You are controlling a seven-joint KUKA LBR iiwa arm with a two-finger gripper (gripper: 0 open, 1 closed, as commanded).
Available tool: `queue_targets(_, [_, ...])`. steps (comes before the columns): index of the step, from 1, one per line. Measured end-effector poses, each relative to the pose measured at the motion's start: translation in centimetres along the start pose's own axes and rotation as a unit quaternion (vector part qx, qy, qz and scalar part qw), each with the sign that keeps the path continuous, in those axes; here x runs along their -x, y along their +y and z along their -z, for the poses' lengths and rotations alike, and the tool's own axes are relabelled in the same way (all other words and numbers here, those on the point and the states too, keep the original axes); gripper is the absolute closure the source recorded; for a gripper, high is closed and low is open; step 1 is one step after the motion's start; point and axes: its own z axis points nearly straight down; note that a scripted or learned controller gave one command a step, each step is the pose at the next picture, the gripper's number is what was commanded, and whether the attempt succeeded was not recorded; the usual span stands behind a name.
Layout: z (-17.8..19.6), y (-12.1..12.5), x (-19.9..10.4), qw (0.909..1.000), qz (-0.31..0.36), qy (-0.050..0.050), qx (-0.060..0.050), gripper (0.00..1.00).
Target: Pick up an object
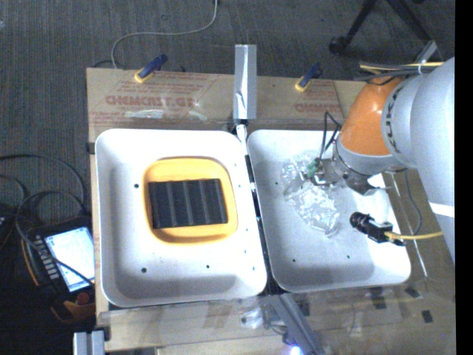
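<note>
A crumpled clear plastic object (314, 202) lies in the right bin (295, 268), spread from its upper middle toward the centre. My gripper (322, 173) reaches in from the right and sits low over the upper part of that plastic, under the orange band (369, 124) of the arm. A yellow tray with a black ridged insert (188, 202) lies flat in the middle of the left bin (122, 268).
A black connector on a yellow cable (369, 226) hangs over the right bin's right side. A metal divider post (244, 80) stands behind the gap between the bins. Two blue clamps (151, 66) hold the cardboard backing. A tablet (66, 257) lies on the floor at left.
</note>
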Motion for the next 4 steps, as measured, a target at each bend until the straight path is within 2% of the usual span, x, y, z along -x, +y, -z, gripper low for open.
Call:
queue_targets(1, [0.0,-1.5,-0.2,0.9999,0.015,0.000,0.003,0.00])
queue_targets(2, [-0.1,4.9,-1.0,0.9996,0.030,0.001,0.002,0.00])
queue_targets(3, [0.0,-1.4,0.8,0.9999,0.013,0.002,0.000,0.00])
queue_targets(4, [1.1,-1.1,0.7,0.9999,0.013,0.003,0.003,1.00])
